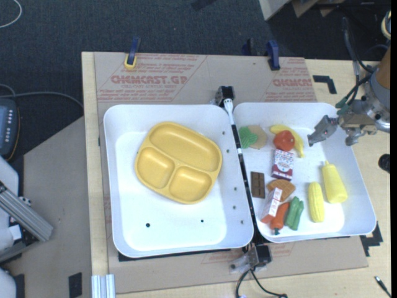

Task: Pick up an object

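Camera view: my gripper (337,130) is spread open, holding nothing, over right bin (366,198) near its far right edge, above mustard bottle (334,182)

Arm (379,95) at right edge: grey metal wrist housing, pale tan-orange section above it. Black cables loop along upper part. Claw (335,129) grey, with two dark angular fingers (319,132) below boxy metallic mount.

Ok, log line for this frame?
gripper: open, over right bin, holding nothing | tomato, corn: in bin | yellow tray: left bin
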Tool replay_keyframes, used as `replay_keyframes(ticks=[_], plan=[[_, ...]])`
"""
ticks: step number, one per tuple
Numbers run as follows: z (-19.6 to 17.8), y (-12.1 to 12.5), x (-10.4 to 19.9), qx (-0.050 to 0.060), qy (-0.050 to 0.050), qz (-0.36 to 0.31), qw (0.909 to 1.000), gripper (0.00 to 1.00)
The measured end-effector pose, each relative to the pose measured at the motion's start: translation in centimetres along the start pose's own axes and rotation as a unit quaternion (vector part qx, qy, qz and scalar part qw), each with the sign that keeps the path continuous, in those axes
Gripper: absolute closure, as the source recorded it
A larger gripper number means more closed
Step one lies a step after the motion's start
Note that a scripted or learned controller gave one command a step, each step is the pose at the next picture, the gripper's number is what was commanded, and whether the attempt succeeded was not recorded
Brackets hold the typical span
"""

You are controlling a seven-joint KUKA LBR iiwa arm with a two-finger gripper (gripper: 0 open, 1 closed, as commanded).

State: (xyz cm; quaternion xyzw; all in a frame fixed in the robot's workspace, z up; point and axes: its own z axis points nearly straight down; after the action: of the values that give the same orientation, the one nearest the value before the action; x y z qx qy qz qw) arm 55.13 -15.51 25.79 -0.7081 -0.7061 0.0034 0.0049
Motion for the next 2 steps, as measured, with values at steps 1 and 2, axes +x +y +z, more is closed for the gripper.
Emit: replay_keyframes(ticks=[1,2], plan=[[-0.7,0.2,0.0,-0.006,-0.001,-0.001,1.0000,0.00],[5.3,-0.6,0.0,-0.003,0.000,-0.001,1.0000,0.00]])
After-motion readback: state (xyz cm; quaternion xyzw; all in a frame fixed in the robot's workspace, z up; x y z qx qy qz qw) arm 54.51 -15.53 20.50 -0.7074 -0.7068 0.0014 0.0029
